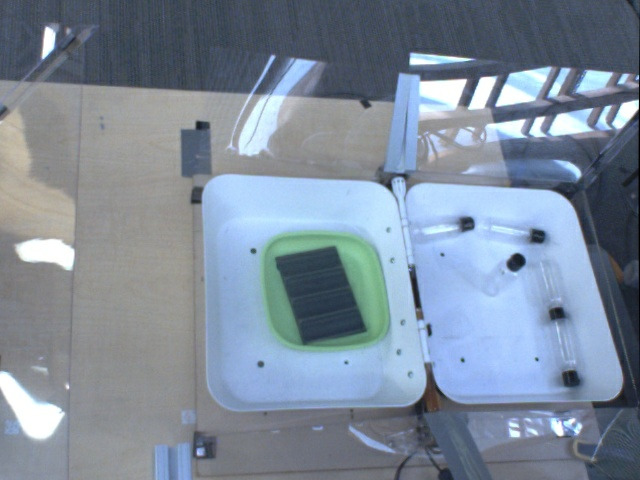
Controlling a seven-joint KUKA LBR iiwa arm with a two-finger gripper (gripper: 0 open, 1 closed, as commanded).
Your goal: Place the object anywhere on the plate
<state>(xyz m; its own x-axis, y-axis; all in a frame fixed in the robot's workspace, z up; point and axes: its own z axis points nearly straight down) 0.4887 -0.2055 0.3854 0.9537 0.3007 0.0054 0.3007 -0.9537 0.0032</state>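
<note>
Faintly, clear tubes [555,308] blend into white bin [500,368].

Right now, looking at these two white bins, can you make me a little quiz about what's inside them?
1. True or false: the dark grey ridged block lies on the green plate.
2. Which bin holds the clear tubes with black caps? A) the left bin B) the right bin C) both
3. Fill in: the plate sits in the ____ bin.

Key: 1 true. 2 B. 3 left.
</note>
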